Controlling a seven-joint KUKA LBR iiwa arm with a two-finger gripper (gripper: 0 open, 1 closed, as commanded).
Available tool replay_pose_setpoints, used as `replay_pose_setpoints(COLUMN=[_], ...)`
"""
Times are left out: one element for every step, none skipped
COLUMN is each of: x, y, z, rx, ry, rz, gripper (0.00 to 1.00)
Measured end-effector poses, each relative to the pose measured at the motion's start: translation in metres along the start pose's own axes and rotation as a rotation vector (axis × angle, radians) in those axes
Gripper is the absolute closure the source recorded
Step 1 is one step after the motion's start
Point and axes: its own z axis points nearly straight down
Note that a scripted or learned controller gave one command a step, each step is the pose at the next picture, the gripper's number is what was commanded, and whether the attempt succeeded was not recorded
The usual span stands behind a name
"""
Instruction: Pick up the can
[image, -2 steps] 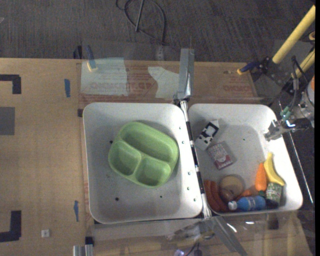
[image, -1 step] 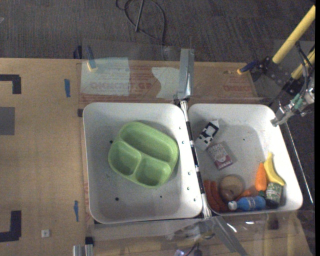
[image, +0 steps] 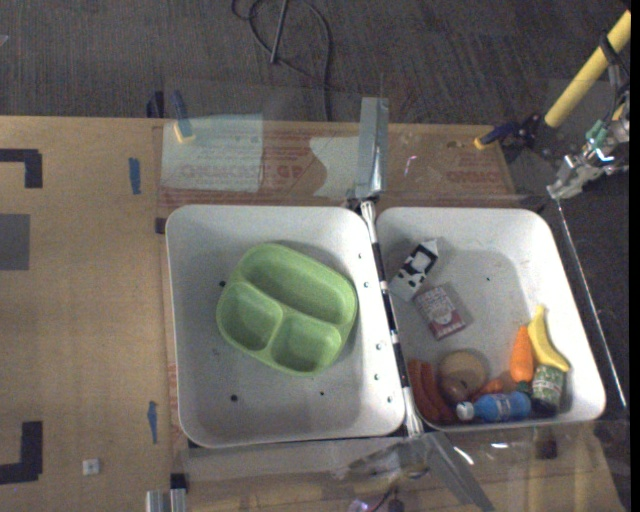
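Can (image: 547, 385) is sitting in the right bin (image: 470, 212), tucked into its near right corner close to the wall. Dark body with a green label, and it's looking upright from here, though it's small and I can't be sure.

Nothing is gripping it. Pincer state: can't tell from where I'm standing.

What's crowding the can:
- Banana (image: 546, 340) is lying just behind it, its lower tip touching or nearly touching the can's top.
- Carrot (image: 521, 353) is leaning just to its left.
- Blue bottle (image: 500, 407) is lying on its side, its base end right up against the can and its white cap pointing left.

Further left along the near wall, a round brown item (image: 464, 372) is sitting beside 2 red sausages (image: 427, 390). Toward the bin's middle, a small red-and-white box (image: 441, 310) is lying flat, with a cow-patterned carton (image: 415, 268) just behind it near the divider. Both are well apart from the can.

Left bin (image: 190, 300) is holding 1 green plate (image: 288, 308) with 3 compartments, roughly centred.

A yellow pole (image: 590, 70) is slanting across the far right corner, past the bench (image: 80, 330).
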Motion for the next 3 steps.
replay_pose_setpoints(x=[-0.003,-0.002,-0.003], y=[0.015,0.017,0.019], z=[-0.035,-0.047,-0.06], rx=[-0.003,-0.01,-0.016], ry=[-0.002,-0.009,-0.015], rz=[-0.295,-0.297,-0.298], gripper=[1.0,1.0,1.0])
